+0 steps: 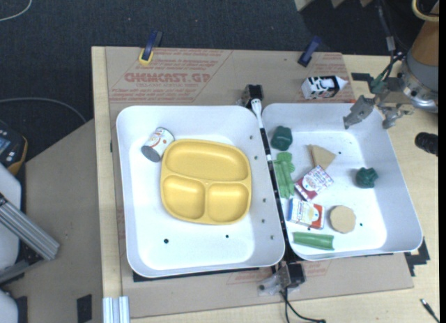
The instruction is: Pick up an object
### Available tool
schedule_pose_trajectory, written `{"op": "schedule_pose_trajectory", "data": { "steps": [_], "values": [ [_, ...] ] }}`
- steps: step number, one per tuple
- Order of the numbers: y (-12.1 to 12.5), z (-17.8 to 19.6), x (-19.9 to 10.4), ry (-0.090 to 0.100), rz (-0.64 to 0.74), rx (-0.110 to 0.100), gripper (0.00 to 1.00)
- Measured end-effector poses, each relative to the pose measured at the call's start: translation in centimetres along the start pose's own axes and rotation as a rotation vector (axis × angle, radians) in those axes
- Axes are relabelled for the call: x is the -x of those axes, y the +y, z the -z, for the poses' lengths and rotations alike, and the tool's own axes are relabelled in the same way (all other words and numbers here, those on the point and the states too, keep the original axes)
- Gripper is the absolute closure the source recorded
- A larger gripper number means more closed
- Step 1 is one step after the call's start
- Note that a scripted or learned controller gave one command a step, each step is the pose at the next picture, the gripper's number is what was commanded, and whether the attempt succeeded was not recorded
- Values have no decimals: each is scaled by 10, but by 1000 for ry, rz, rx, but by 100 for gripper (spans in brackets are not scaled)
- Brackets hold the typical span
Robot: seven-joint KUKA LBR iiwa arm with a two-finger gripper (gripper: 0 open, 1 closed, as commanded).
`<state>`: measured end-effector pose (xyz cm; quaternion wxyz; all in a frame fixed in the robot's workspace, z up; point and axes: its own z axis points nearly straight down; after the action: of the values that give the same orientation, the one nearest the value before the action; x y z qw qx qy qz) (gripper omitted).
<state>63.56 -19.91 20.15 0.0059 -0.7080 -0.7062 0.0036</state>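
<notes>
Now, at left in the frame, the left bin (132, 175) bears a yellow divided plate (205, 180) and a small cup (157, 143). In the right bin (390, 168) lie green pieces, small packets (310, 196), a round biscuit (342, 219) and a dark green lump (365, 176). At upper right the gripper (370, 113) hovers open, holding nothing. I judge this the approach step; next it must descend on one object.

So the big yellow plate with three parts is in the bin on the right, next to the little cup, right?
Not quite. The yellow plate with three parts is in the left bin, not the right one. The camera view shows it there, and the little cup does lie next to it, by its upper left corner.
</notes>
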Motion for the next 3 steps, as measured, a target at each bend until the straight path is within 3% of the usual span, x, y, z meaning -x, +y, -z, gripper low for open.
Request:
{"op": "schedule_pose_trajectory", "data": {
  "steps": [1, 3],
  "values": [
    [3, 8, 0, -3, 3, 13, 0],
    [-12, -101, -2, -1, 2, 8, 0]
  ]
}}
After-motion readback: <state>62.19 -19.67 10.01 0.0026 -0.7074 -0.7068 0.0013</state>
